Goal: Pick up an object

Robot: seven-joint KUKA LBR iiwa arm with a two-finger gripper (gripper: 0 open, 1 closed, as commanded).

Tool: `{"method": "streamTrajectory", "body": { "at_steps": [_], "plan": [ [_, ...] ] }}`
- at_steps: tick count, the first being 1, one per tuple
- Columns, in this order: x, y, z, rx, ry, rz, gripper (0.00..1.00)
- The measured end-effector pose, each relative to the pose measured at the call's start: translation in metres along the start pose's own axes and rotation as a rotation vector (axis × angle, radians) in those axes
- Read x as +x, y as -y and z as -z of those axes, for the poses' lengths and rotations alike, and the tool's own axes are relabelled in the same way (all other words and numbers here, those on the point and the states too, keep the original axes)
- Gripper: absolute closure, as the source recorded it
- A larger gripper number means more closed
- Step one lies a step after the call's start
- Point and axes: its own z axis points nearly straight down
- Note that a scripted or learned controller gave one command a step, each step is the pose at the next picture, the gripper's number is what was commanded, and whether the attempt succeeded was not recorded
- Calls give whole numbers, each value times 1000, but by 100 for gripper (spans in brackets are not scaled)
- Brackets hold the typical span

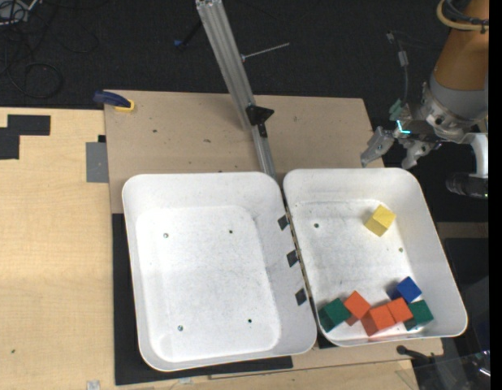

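In the right bin (340,189) a yellow block (380,219) lies alone toward the far right. Along the bin's near edge sits a cluster: a green block (334,313), two orange blocks (357,305) (386,316), a blue block (408,289) and another green block (419,313). My gripper (395,146) hangs above the bin's far right rim, beyond the yellow block, with its two fingers spread apart and nothing between them.
The left bin (153,193) lies beside the right one, with black clips (292,257) along the shared edge. A slanted aluminium bar (231,63) rises from behind the bins. A blue and yellow clamp (114,100) sits at the board's far left corner.
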Motion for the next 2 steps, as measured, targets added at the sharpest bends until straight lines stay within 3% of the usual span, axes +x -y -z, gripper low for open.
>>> {"method": "streamTrajectory", "body": {
  "at_steps": [1,2],
  "plan": [
    [0,-1,3,-4,2,4,0],
    [7,-1,-61,1,0,6,0]
  ]
}}
